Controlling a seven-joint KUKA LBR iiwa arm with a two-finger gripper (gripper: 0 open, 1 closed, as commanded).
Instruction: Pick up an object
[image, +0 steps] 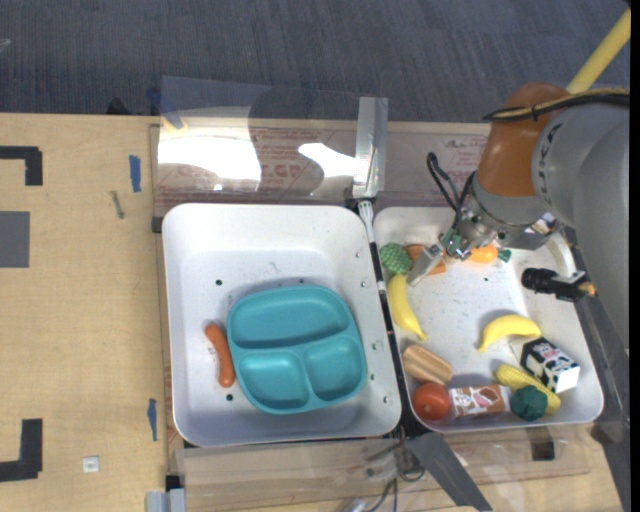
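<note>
The arm (560, 160) is seen over the right bin (590, 405). A teal tray (295, 345) occupies the left bin (190, 230). The gripper (440, 255) is lowered at the right bin's far-left corner, beside a green object (393, 257); its grip cannot be told. Bananas (403, 305) lie nearby.

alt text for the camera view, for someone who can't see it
A grey robot arm reaches from the right, its pincer low over the far end of the right bin, near an orange piece. That bin also holds two bananas, a tomato and other toy food. The left bin holds a teal tray and a sausage.
</note>
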